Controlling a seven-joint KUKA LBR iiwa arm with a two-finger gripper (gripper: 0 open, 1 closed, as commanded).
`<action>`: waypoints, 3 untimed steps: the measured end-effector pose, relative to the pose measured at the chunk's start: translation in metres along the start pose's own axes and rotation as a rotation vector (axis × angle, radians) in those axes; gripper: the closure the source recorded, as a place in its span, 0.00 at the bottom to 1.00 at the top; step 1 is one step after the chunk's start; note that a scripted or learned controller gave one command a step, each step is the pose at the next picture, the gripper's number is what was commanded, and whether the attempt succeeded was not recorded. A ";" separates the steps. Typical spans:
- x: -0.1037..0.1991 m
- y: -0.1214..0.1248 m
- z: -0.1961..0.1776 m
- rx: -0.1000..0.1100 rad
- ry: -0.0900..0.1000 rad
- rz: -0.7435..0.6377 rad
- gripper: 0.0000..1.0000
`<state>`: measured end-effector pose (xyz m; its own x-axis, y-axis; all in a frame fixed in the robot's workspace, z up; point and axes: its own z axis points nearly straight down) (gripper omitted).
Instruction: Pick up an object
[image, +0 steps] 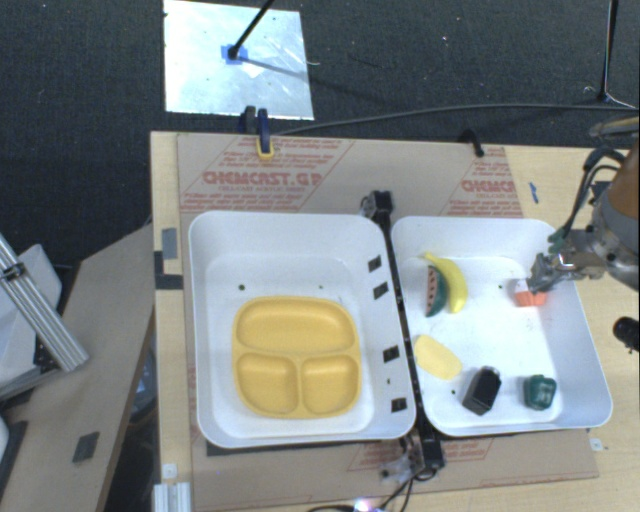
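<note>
The right bin (575, 330) holds 6 things: 1 banana (449, 281), 1 watermelon slice (432, 292), 1 yellow piece (437, 357), 1 black block (482, 390), 1 green cup (539, 392), and 1 orange block (530, 295) at 2 o'clock. The gripper (541, 276) sits just above the orange block, perhaps touching it; how its fingers stand I cannot tell. The bin's middle lies bare. The left bin (215, 300) holds 1 yellow tray (296, 356).

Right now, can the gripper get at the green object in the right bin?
Probably yes. The green object sits apart from the black object, open from above; the gripper hovers by the orange piece.
</note>
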<state>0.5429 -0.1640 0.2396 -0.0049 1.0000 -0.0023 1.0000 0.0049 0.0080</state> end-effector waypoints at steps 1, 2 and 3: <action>0.000 0.001 -0.014 0.004 0.001 0.001 1.00; 0.061 0.007 -0.005 0.006 0.003 -0.005 1.00; 0.115 0.025 0.004 0.006 0.004 -0.005 1.00</action>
<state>0.5673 -0.0490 0.2355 -0.0103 0.9999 0.0015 0.9999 0.0103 0.0022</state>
